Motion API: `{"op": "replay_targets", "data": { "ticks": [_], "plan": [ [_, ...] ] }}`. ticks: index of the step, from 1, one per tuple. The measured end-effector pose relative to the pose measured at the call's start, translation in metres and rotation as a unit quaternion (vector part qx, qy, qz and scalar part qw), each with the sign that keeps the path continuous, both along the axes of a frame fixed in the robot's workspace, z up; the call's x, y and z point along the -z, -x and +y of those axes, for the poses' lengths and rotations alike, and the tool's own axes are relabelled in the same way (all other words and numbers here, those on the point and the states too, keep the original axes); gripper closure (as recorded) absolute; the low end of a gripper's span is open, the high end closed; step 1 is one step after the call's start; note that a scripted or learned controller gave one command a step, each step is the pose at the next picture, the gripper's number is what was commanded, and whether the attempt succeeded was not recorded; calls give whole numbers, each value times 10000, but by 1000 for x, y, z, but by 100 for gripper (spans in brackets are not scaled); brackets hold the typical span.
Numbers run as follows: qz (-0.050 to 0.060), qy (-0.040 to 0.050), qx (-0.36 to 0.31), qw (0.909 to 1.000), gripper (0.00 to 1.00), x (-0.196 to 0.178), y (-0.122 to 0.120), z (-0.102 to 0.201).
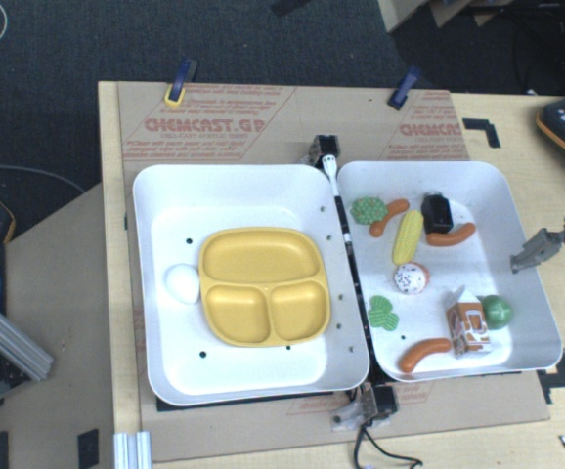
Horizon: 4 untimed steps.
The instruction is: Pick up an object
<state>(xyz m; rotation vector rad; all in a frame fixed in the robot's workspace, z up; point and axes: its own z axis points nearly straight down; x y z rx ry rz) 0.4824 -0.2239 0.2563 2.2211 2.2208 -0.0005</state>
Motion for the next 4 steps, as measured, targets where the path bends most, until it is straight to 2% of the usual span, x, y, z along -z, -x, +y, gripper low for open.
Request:
{"op": "replay_targets", "data": {
  "ticks": [1, 3, 4],
  "plan": [
    [-2, 1, 0, 10000, 0, 0, 0, 0],
    [36, -24, 2, 10000, 0, 96, 6, 8],
    [-13, -30, -4, 10000, 0, 152, 0, 15]
  ]
}}
